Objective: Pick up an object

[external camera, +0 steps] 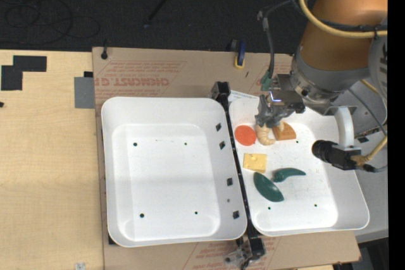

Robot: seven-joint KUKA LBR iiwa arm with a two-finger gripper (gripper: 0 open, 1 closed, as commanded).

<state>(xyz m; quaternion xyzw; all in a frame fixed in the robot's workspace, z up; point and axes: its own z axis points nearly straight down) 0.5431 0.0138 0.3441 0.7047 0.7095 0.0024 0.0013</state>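
Note:
My gripper (266, 120) reaches down into the right bin (342, 212), its tip right over a pale croissant-like piece (266, 136) and next to a brown bread-like piece (285, 131). An orange-red round piece (245, 134) lies just left of them. A yellow cheese-like block (255, 162) sits below, with two dark green pieces (269, 188) (289, 174) nearer the front. The gripper's body hides its fingertips from above.
The left bin (120, 136) sits beside the right one, with a black divider (231, 161) between them. A black cylindrical part of the arm (332, 153) hangs over the right bin's right side. A blue clamp (240, 54) stands at the cardboard's back edge.

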